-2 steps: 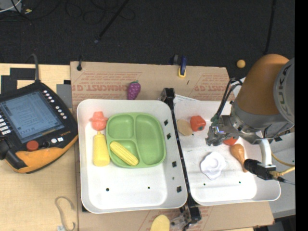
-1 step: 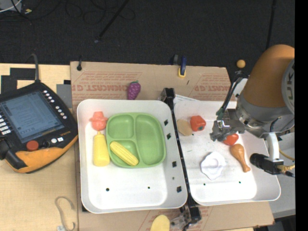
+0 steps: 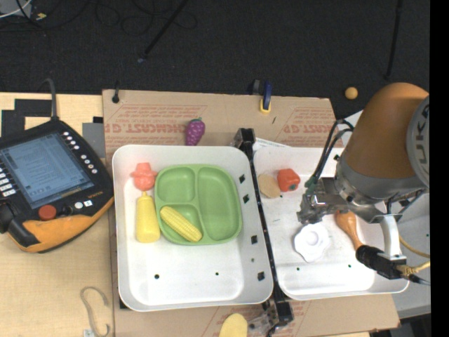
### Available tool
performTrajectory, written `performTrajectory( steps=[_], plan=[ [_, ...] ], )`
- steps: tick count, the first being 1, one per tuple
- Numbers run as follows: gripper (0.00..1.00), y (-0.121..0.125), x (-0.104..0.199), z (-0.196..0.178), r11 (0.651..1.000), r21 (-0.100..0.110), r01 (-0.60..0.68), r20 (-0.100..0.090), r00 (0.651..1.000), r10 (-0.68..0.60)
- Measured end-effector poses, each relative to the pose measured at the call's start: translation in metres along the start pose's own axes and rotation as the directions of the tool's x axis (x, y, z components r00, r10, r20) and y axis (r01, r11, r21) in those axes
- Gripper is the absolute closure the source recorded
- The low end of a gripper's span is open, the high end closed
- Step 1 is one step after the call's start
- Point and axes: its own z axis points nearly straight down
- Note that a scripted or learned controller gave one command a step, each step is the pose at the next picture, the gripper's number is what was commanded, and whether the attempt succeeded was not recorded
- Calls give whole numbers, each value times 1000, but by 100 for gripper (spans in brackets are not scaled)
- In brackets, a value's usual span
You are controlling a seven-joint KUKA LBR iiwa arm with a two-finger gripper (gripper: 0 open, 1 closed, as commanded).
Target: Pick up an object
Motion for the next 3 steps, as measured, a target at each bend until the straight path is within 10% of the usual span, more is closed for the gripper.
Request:
performTrajectory(
  steps=[3],
  plan=[
    [100,-21,-5,11,1000,-2,-1,2,1000,1]
  ],
)
